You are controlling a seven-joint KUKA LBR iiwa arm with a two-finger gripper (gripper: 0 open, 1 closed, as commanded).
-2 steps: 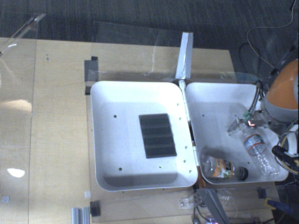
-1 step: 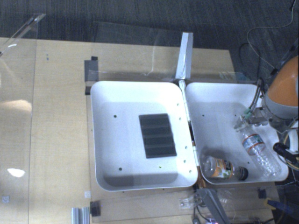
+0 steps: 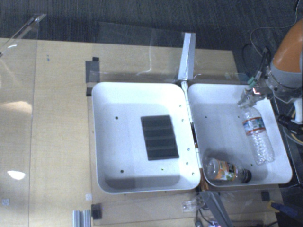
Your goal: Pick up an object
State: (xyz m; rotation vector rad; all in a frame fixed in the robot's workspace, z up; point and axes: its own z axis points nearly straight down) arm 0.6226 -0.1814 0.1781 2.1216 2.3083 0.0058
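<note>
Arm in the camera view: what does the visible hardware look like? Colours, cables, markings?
A rounded orange band sits above a pale grey wrist section at the view's right edge. Below it is the small metallic grey gripper, with a tiny red-orange light or marking near its base. Thin dark cables loop around the arm. Any lettering is too small to tell.

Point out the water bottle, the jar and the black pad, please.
Water bottle (image 3: 256,135): camera view, on its label, right bin.
Jar (image 3: 222,170): camera view, on its clear body, right bin's near edge.
Black pad (image 3: 160,137): camera view, on its middle, left bin.
</note>
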